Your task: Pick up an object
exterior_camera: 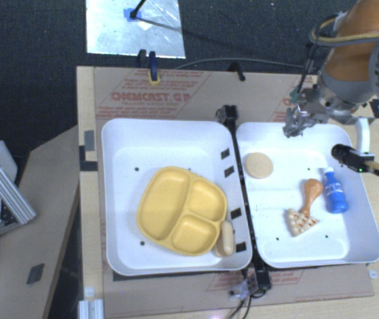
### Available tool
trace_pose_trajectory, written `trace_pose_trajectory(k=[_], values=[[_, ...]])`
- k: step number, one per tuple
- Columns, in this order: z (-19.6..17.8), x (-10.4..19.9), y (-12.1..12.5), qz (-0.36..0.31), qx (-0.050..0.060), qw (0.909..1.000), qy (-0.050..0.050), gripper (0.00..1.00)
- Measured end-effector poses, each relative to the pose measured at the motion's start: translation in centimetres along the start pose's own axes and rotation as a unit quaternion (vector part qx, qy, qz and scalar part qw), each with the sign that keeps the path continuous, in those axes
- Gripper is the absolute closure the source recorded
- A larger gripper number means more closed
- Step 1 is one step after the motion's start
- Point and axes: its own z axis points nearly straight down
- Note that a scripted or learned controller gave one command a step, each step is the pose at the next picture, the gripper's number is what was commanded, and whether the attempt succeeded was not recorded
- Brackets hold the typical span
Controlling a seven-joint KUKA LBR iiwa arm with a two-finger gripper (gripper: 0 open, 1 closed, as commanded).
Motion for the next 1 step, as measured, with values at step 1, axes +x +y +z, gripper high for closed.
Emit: trace_pose_trajectory(k=[1], values=[[0.29,5.15,0.09,0.0,0.0,1.0,0.0,1.0]])
